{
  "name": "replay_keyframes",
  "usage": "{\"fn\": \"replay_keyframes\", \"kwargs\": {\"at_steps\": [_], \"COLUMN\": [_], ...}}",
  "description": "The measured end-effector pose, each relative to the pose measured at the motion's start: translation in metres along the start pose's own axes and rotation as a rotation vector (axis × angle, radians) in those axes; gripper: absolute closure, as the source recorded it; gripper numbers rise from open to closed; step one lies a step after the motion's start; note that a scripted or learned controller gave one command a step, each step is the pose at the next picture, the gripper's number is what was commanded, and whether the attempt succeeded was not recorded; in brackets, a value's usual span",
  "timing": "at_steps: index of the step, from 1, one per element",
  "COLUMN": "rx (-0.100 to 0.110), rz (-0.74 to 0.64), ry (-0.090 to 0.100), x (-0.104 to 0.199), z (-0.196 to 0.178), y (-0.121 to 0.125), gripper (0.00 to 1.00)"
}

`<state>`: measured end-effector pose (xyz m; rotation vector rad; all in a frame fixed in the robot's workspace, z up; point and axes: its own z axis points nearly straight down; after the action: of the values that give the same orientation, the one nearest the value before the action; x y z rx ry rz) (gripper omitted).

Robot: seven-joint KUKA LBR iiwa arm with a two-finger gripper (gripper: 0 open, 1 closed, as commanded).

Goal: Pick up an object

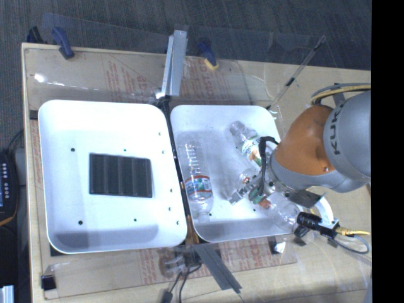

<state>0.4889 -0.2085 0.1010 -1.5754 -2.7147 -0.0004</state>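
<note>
Bottles, clear plastic, are the likely pick targets; all sit in the right bin (218, 232). The gripper (252, 191) is down inside that bin, at its right side, low among the clutter. Whether it is spread or pressed together cannot be told: the wrist and the orange band (303, 147) hang over it, and the parts below blur into glare and plastic.

Just beside the gripper, toward the bin's far right corner, lies a small clear bottle (245, 137) with a coloured label, tilted. Another clear bottle (281, 210) rests at the bin's near right edge, partly under the arm (350, 141). Neither can be seen clamped or lifted.

Well apart, along the bin's left wall, a larger water bottle (197, 178) lies flat, label toward the near end, untouched.

The left bin (57, 125) holds a dark ribbed panel (120, 175) at its middle.

Judgement on progress: approach and descent look done; the grasp itself is unconfirmed. Left to do: close on something, lift clear of the bin, show the object held. With smooth round bottles lying loose, a slip or a miss seems quite possible.
</note>
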Motion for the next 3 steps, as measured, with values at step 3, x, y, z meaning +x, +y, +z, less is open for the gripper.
{"fn": "replay_keyframes", "kwargs": {"at_steps": [3], "rx": [-0.003], "rz": [-0.202], "ry": [-0.005], "x": [-0.052], "z": [-0.068], "y": [0.089], "gripper": [0.0]}}
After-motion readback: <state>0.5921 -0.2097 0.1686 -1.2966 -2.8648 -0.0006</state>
